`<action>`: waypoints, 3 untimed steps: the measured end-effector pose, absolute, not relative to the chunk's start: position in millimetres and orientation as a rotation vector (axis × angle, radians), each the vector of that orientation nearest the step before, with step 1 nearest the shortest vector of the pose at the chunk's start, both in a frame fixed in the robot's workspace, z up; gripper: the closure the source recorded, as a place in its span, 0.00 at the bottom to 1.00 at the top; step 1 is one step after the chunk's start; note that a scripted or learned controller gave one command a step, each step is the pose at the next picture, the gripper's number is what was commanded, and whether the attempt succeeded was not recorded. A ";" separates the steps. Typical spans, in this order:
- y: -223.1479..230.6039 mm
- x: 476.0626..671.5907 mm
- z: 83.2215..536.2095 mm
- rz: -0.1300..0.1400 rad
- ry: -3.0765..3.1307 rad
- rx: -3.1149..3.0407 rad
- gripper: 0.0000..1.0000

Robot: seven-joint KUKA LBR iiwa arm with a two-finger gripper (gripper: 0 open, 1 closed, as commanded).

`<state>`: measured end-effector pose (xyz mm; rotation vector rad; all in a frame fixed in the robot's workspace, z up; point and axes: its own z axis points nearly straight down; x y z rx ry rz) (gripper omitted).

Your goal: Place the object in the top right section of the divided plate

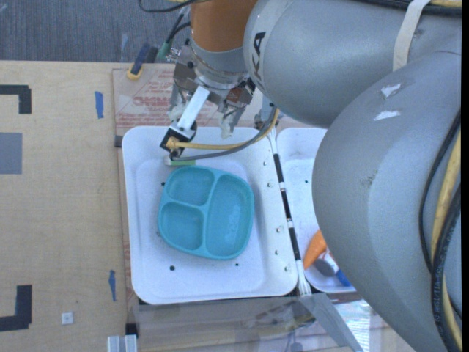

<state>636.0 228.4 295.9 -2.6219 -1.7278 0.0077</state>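
**Pick not yet made, by the look of it**

Your gripper (pixel 229 120) hangs just beyond the far rim of the divided plate (pixel 207 213). You cannot tell whether the claw is released or clenched. The orange object (pixel 315 249) lies well right of the plate, so your next move probably means reaching there.

High slanted view over bench (pixel 58 233)

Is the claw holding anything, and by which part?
Cannot be told. The claw hangs over the left bin, beyond the blue divided plate; an orange object lies in the right bin.
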 end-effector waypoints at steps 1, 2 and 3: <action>227.6 665.5 431.9 -0.002 -2.219 -2.227 0.00; 228.4 665.2 431.6 -0.001 -2.220 -2.225 0.00; 228.4 665.2 431.6 -0.001 -2.220 -2.225 0.00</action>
